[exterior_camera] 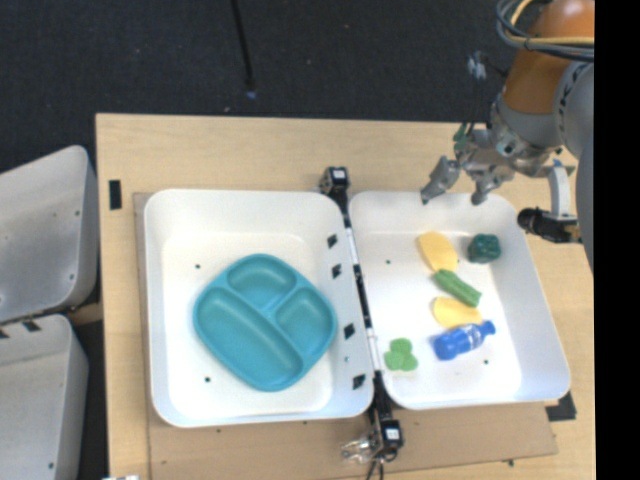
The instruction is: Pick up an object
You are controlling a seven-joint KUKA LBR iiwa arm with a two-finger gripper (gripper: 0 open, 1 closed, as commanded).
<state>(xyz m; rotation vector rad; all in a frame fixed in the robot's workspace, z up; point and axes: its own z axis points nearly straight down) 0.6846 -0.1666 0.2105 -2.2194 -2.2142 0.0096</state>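
Observation:
My gripper (458,188) hangs open above the far edge of the right bin (520,368), its two fingers spread with nothing between them. Below it in that bin lie a yellow piece (436,250), a dark green round object (485,248), a green oblong piece (458,287), a second yellow piece (453,311), a blue bottle (462,339) and a light green object (400,355). The nearest items, the yellow piece and the dark green object, sit a short way in front of the fingers, apart from them.
The left bin (180,228) holds a teal divided plate (264,320). A black clip (335,180) sits at the far end of the seam between the bins. A grey-white panel (40,238) stands beyond the bench's left edge.

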